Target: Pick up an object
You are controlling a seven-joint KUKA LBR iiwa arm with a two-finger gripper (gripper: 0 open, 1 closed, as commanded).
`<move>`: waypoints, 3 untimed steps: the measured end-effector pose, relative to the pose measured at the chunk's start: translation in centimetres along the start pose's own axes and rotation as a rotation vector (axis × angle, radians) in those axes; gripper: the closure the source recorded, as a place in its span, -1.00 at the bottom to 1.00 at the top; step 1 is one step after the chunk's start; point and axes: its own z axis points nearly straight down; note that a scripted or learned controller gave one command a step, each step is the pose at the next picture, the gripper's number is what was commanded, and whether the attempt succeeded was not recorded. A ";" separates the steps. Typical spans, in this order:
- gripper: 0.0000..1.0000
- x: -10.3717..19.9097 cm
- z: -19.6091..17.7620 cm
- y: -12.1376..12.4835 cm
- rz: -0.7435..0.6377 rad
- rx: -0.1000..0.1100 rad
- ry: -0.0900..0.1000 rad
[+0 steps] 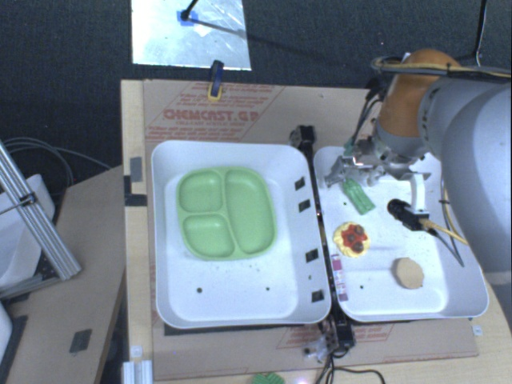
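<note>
Camera view from above shows two shallow white bins side by side on the brown tabletop (240,106). The left white bin (172,294) holds one light green plastic plate with three sections (226,213), lying flat in the middle. The right white bin (460,298) holds three small things. A little green block (359,198) lies tilted near the back left. A small round yellow toy with red bits on top (352,239) lies in front of it, close to the left wall. A round tan disc (409,274) lies further to the front and right, well apart from the other two.

The grey arm with the orange band (416,94) reaches in from the right. Its claw (353,169) is low at the back left of the right bin, just above the back end of the green block. I cannot tell how wide the claw is, or if it touches the block.

The wall between the bins is close beside the claw. There is bare white floor along the front of the right bin and all around the green plate.
</note>
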 end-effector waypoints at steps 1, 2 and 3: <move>-1.00 -4.8 0.1 -2.8 0.012 0.007 -0.003; 1.00 -4.5 -1.1 -2.6 0.007 0.003 -0.002; 1.00 2.0 -10.5 -2.7 0.000 -0.004 0.000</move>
